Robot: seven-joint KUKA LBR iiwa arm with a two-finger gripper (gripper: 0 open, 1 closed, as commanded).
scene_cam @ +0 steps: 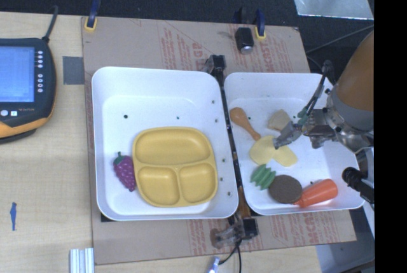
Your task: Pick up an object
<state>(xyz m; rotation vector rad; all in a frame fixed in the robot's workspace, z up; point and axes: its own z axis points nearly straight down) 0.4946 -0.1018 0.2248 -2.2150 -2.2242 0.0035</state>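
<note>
On the far left of the surface [44, 202] lies a control pendant [22, 88] with a blue screen and orange trim. Right of it, on a brown cardboard sheet [165, 42], sits the left bin [114, 90], holding purple toy grapes [125, 171] near its left wall and, just beside them, a yellow divided plate [175, 165] (three compartments).

The right bin [267, 90] touches the left one along their shared edge. In it a wooden spoon [243, 123] lies toward the far left part, a pale tan wedge [278, 119] sits further right, and a yellow flat piece [267, 151] lies in the middle. Near the front are a green ridged piece [261, 175], a brown round piece [284, 188] touching it, and an orange carrot [317, 193] against the near right corner.

The arm [359, 84] reaches in from the right, wrist bent leftward and low over the right bin. The hand [285, 136] points left and down, its tips at the right edge of the yellow flat piece; I cannot tell how wide its fingers stand, nor whether they grip anything.
</note>
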